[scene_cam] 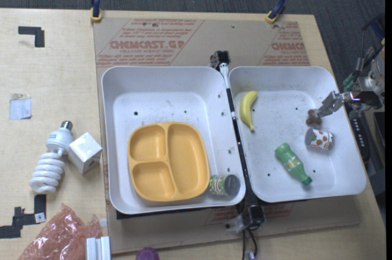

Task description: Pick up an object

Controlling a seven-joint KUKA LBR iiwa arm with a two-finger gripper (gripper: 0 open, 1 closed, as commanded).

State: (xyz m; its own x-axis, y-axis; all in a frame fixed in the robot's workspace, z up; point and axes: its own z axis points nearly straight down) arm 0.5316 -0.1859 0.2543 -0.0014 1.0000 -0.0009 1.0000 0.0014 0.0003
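At the right bin's (343,188) right rim the gripper (329,107) reaches in, just above a small brown object (313,117); its state I cannot tell. Below sits a cup (319,139); nearby lie a green bottle (292,163) and a banana (247,109).

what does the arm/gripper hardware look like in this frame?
Little of it is in view at the right edge. The gripper is a slim, silvery-grey metal piece tapering toward the right bin. Behind it sits a pale grey block with thin dark cables and a small green part. No markings are readable.
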